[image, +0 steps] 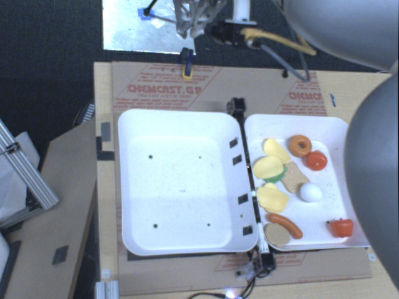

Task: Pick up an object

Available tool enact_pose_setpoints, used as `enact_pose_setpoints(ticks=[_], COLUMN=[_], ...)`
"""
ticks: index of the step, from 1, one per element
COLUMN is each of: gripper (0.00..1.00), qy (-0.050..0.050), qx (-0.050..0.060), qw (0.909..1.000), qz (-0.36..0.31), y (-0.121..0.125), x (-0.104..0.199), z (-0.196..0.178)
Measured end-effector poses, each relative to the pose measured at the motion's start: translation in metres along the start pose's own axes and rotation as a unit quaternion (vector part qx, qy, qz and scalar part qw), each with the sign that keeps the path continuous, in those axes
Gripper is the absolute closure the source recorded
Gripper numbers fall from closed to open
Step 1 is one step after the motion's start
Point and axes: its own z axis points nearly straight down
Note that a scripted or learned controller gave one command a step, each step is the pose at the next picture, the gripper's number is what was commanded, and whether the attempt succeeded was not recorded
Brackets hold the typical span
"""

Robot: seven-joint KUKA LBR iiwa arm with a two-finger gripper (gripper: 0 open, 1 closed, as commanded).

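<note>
From the camera view above the surface (206, 83), two shallow white bins sit side by side on brown cardboard. The left bin (134, 185) shows a bare white floor with a few small dark dots. The right bin (336, 128) holds all the toy food, gathered toward its middle and left side. A brown doughnut (300, 145) lies near the far wall, with a red tomato (316, 161) just beside it on the right. A pale yellow piece (275, 148) sits to the left of the doughnut, and below it a yellow and green piece (268, 167) touches a tan slice of bread (293, 177). A white egg (310, 193) rests just below the bread. Another yellow piece (272, 199) lies nearer the front, next to an orange sausage (285, 225) and a round tan disc (277, 235) by the front wall. A small red piece (341, 227) lies apart, at the front right.

The grey arm (374, 185) looms large along the right and across the top. The hand (192, 23) hangs at the top of the view, beyond the bins and well apart from the food, with nothing visible in its grip; how far it is open I cannot tell.
</note>
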Motion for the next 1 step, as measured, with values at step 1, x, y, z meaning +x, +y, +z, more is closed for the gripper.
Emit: enact_pose_setpoints(ticks=[1], gripper=[1.00], qy=[0.000], qx=[0.000], qw=[1.0000], qz=[0.000], y=[0.0001], x=[-0.0001], z=[-0.0189])
